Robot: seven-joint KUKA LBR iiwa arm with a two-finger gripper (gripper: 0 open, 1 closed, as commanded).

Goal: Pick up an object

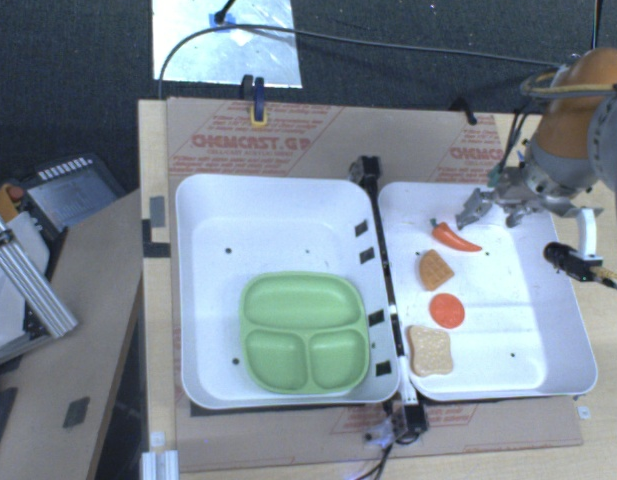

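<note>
The arm reaches in from the right, its gripper (476, 211) hanging over the far part of the right bin (563, 353). Its fingers (469, 216) look spread apart and grip nothing. Just near and left of them lies a red chili pepper (454, 236) on the bin floor. Nearer in the same bin sit a brown bread-like piece (435, 269), a red tomato slice (447, 310) and a slice of toast (430, 350) in the near left corner. The left bin (213, 218) holds a green divided plate (303, 330).
</note>
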